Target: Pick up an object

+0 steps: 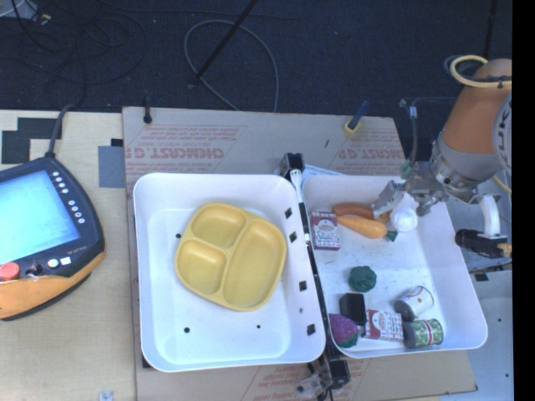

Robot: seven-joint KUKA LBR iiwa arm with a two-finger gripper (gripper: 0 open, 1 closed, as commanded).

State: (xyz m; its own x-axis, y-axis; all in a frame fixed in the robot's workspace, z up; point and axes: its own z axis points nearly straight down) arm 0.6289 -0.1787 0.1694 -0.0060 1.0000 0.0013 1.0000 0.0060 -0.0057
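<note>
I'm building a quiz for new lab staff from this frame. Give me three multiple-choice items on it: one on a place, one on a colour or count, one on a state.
1. Where does the yellow divided plate lie?
A. left bin
B. right bin
C. on the cardboard

2. What colour is the round lump in the middle of the right bin?
A. red
B. dark green
C. white

3. How does the green-labelled can rest?
A. upright
B. on its side
C. stacked on the plate

Answers: 1 A, the plate sits inside the left bin. 2 B, the lump is dark green. 3 B, the can lies lengthwise on its side near the right bin's front corner.
</note>
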